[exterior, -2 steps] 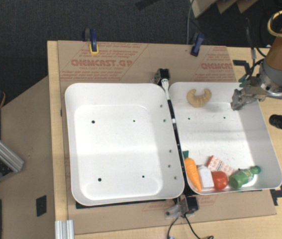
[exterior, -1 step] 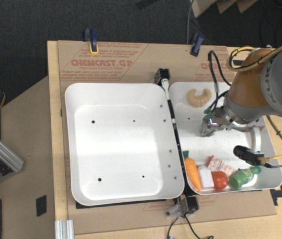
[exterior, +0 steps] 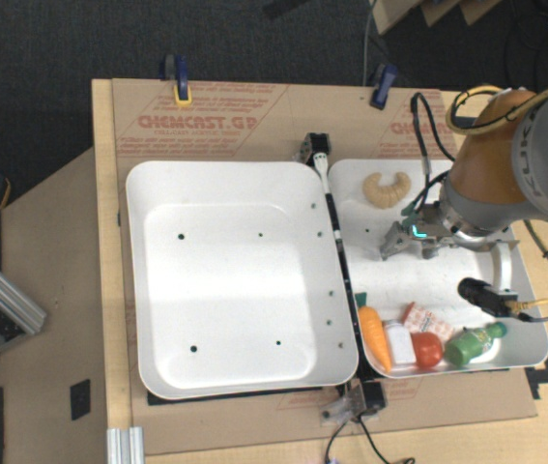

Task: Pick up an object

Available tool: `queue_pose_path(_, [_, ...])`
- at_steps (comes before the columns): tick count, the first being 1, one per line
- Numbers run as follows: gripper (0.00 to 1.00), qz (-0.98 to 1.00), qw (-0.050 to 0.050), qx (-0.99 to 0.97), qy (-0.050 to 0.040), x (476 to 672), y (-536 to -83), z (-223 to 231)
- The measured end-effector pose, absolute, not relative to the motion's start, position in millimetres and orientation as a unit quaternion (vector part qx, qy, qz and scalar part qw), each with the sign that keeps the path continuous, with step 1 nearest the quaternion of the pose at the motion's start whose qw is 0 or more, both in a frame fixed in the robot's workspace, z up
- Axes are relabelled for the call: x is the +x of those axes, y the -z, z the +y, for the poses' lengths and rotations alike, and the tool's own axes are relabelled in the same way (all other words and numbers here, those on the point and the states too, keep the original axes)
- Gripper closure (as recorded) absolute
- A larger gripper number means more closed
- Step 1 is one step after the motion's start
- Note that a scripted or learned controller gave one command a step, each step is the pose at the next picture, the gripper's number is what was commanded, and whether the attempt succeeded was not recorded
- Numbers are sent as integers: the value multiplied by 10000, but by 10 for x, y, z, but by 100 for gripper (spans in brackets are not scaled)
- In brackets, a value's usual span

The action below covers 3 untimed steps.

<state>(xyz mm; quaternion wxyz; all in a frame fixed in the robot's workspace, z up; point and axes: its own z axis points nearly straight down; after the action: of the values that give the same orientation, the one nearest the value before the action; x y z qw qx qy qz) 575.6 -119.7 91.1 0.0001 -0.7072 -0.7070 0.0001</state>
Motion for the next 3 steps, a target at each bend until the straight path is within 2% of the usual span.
queue_pose_path(1, [0, -7097, 86, -7044, -60, 6651, -825, -1468])
queue_pose_path(2, [100, -7079, 42, -7063, -36, 6646, -937, -1468])
queue_pose_path(3, [100, -7111, -20, -7031, 51, 6403, -1920, -323])
